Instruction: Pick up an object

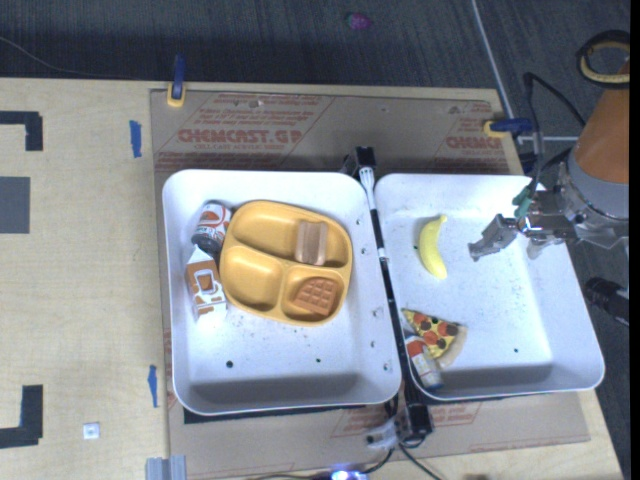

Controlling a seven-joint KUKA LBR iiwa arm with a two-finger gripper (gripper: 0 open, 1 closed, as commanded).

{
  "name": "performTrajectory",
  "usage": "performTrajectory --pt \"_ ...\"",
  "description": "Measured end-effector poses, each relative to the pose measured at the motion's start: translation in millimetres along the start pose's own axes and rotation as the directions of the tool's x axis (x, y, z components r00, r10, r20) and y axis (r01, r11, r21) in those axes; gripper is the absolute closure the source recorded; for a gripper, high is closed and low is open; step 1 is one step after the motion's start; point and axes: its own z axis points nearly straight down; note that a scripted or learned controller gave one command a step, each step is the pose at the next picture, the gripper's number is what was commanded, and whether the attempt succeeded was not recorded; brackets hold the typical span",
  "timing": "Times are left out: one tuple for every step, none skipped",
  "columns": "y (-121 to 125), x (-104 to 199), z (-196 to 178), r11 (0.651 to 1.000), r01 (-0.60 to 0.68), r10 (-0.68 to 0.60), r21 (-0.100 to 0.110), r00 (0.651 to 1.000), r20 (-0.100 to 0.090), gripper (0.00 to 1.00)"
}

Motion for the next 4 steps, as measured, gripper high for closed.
performTrajectory --pt "-36 -17 118 1.000 -0.001 0.001 0.001 1.000 0.000 0.00" --pt "-47 -1 156 1.000 -0.002 0.002 -0.010 1.000 0.001 0.00" --pt "-44 -4 145 1.000 -0.004 0.005 -0.022 1.000 0.010 1.00" --pt "-45 -4 145 1.000 -0.004 0.005 -0.021 1.000 0.010 0.00"
